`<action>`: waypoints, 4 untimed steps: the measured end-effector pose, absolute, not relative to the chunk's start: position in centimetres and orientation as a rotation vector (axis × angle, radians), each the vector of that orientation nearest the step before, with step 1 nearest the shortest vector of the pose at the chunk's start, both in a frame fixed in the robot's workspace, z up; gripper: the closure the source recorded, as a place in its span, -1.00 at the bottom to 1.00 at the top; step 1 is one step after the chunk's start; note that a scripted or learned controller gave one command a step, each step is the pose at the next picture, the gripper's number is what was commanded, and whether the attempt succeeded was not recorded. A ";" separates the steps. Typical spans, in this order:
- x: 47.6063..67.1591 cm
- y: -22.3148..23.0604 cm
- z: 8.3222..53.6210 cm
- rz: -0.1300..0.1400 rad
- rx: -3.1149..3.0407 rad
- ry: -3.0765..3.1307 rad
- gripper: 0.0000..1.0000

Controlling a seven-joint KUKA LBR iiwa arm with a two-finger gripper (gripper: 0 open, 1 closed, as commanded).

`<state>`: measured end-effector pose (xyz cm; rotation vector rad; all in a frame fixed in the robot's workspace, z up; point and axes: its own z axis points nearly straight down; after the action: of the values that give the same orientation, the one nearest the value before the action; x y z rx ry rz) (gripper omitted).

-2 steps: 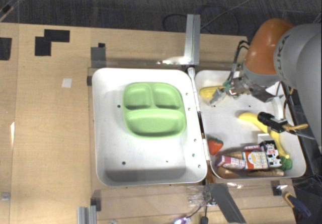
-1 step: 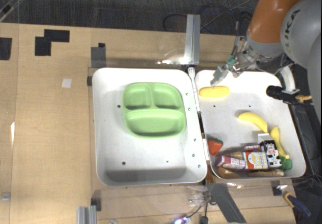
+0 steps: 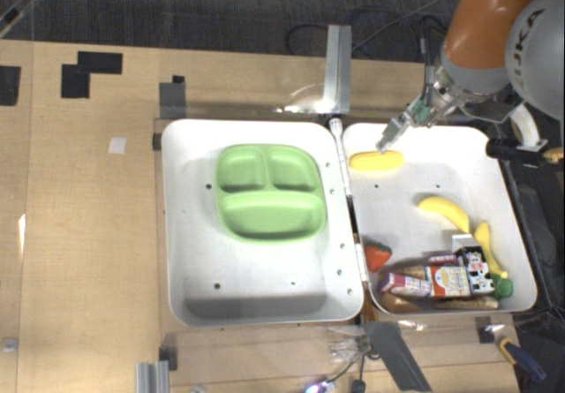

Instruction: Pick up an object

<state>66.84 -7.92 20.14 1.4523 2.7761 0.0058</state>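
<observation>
Gripper (image 3: 388, 142) angling down at the right bin's (image 3: 441, 184) far-left corner, fingers pressed near together, tips just at the yellow lemon-shaped piece (image 3: 376, 162) — nothing pinched between them. The piece lies toward seven o'clock of the tips, long axis running nine-to-three — a short drop to straddle it.

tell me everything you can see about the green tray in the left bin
The green tray is a rounded-corner divided plate, light green and matte like plastic, with two small compartments at the far side and one wide compartment nearer the camera. It lies flat and upright on the floor of the left bin, roughly central, apart from the walls. Its compartments hold nothing.
</observation>
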 end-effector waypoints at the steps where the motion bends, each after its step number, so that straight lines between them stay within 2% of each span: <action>1: 67.0 -9.8 10.8 0.003 1.558 2.725 -1.00; 2: 67.1 -9.1 20.2 0.007 1.684 2.642 -1.00; 3: 65.5 -9.0 9.8 0.008 1.446 2.779 -1.00; 4: 65.7 -8.9 11.1 0.015 1.441 2.773 1.00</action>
<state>65.72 -8.90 11.10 1.4412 2.7730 0.0147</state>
